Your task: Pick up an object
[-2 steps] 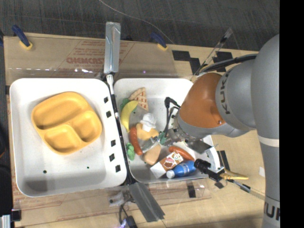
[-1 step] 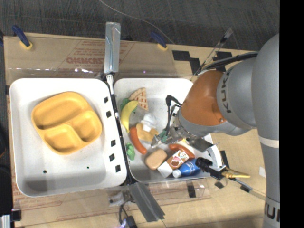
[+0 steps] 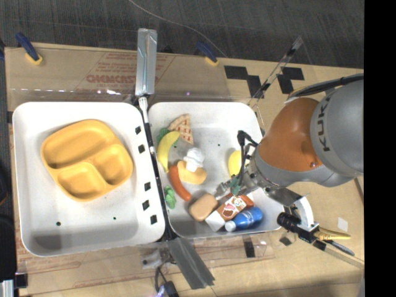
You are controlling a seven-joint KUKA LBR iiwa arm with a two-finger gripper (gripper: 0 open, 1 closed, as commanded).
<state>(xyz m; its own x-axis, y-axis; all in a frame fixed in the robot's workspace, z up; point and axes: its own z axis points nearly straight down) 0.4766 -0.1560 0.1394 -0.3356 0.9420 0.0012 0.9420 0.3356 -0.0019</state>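
Overhead slanted view of two white bins on a cardboard-covered surface (image 3: 74,67). The left bin (image 3: 25,166) holds a yellow divided tray (image 3: 86,158). The right bin (image 3: 213,113) holds toy food: a banana (image 3: 166,148), a waffle (image 3: 180,127), a carrot (image 3: 180,184), a bread roll (image 3: 202,206) and a blue bottle (image 3: 246,219). The gripper (image 3: 238,183) reaches down beside a lemon (image 3: 234,163); whether it is open or closed cannot be told.
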